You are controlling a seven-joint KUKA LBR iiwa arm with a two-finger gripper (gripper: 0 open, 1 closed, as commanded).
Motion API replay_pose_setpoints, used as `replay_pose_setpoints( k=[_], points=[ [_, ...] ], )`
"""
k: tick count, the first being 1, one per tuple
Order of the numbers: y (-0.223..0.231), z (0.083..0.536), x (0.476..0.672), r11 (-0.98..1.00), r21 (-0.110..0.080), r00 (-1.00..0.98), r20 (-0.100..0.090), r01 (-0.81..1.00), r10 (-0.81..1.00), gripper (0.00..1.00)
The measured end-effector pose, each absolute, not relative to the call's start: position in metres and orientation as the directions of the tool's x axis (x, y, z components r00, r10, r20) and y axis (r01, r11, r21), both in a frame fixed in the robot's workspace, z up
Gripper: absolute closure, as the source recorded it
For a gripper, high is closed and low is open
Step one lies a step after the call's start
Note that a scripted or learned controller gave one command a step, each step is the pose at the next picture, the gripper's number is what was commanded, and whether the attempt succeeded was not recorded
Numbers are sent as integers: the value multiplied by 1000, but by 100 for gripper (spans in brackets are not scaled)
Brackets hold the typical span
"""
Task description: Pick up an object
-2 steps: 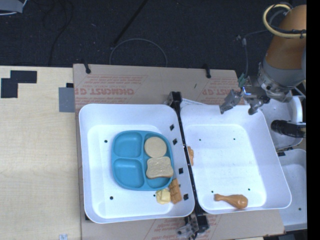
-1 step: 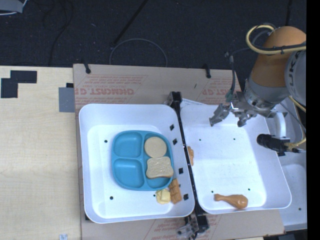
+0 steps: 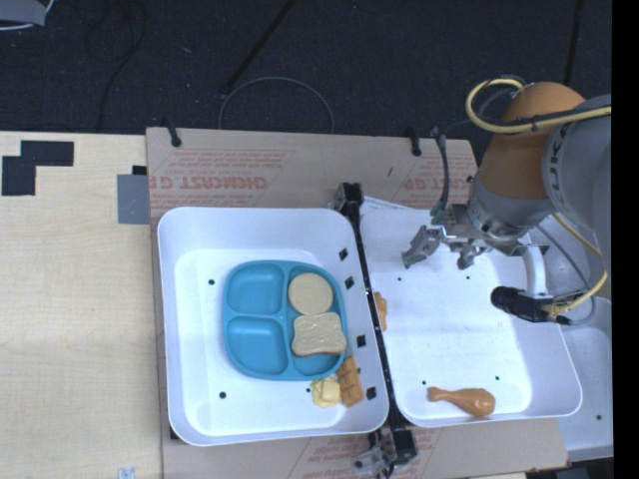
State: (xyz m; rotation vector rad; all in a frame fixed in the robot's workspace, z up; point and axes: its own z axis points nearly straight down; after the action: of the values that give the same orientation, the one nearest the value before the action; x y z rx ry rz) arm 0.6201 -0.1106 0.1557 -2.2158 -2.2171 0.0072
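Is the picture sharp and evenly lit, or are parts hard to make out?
In the camera view, the white bins are bright and evenly lit, a little washed out; the blue plate and drumstick read clearly, with soft edges; the pincer looks slightly blurred; the background above the bench is dark.

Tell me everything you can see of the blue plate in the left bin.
The blue plate is a rounded-square divided tray, plastic by its look, with four compartments. It lies flat on the floor of the left bin, toward the bin's right side. A round tan slice sits in its upper right compartment and a slice of toast in its lower right; both left compartments show bare blue. Small yellow and orange food pieces lie at its lower right corner.
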Motion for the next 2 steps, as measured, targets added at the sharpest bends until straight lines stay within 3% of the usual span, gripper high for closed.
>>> replay_pose_setpoints(
  k=[1,2],
  points=[
    [-103,100,624,1,-7,-1,1,1000,1000,0],
    [-106,113,625,-4,-5,4,1,1000,1000,100]
  ],
)
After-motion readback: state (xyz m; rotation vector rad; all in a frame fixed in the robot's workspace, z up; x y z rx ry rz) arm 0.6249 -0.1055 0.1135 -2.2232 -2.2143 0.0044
